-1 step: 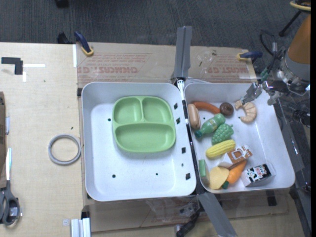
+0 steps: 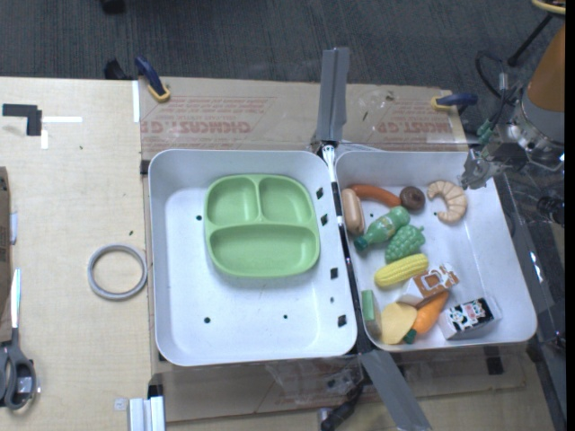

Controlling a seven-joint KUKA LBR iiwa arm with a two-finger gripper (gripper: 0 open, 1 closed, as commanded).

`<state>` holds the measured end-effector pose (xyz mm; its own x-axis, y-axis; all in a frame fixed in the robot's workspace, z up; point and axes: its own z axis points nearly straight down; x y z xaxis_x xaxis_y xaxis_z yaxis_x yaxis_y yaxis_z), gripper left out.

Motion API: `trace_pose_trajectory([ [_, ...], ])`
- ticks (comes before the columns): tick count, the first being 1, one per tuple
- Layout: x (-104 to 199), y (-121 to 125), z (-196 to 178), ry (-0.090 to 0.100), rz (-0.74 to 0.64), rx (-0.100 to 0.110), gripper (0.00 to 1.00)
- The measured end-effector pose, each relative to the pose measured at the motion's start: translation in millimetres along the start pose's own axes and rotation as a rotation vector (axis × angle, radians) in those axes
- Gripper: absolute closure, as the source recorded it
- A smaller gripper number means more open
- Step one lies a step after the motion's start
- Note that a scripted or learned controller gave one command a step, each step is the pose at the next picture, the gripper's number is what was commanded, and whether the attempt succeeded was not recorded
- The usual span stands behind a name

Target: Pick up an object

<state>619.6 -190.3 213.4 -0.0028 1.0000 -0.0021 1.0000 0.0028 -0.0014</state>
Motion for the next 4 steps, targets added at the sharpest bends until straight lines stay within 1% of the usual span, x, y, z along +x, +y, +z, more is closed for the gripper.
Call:
trace_pose_trajectory([
  [1, 0, 0, 0, 0.0, 0.0, 0.0, 0.0],
  [2, -1, 39, 61, 0.0, 0.118, 0.0, 0.0],
  [3, -12, 42, 117, 0.003, 0.171, -0.005, 0.0],
  [4, -13, 41, 107, -0.001, 0.168, 0.001, 1.0],
])
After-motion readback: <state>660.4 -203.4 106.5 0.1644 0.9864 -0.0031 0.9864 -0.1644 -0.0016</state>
